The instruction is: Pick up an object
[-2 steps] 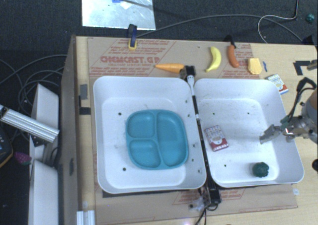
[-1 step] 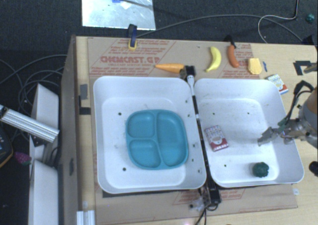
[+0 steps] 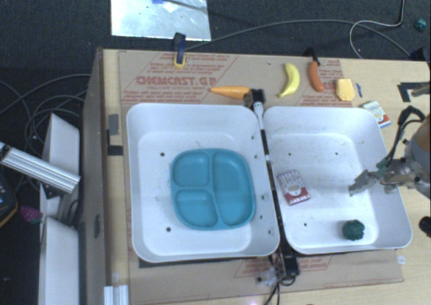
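The right bin holds a small red and white packet lying flat near its left wall. A dark green round object sits near the bin's front right corner. My gripper reaches in over the right rim and hangs low over the bin floor. It is to the right of the packet and behind the green object, apart from both. Nothing shows in it. The left bin holds a blue divided plate.
On the cardboard behind the bins lie an orange carrot, a banana, a red-orange sausage shape, a yellow block and a small box. A black bar runs between the bins.
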Action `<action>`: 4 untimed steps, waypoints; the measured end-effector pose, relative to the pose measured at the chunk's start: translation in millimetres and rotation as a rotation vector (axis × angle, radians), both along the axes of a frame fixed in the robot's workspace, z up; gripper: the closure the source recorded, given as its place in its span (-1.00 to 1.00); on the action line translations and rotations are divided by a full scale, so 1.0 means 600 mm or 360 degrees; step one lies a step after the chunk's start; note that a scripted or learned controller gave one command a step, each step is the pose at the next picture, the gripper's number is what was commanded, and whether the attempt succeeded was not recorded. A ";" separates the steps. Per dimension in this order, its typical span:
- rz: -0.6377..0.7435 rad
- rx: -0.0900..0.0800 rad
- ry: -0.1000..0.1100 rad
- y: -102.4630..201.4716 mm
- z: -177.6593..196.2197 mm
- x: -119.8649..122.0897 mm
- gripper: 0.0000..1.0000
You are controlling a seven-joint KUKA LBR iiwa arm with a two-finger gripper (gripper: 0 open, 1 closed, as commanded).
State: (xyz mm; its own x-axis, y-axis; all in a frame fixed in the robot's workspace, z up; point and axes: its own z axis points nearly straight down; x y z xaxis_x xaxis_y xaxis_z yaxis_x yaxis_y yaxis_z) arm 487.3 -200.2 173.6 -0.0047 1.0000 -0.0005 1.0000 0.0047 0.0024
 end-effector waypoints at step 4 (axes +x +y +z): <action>-0.0006 0.0001 0.0004 -0.010 -0.046 -0.002 -1.00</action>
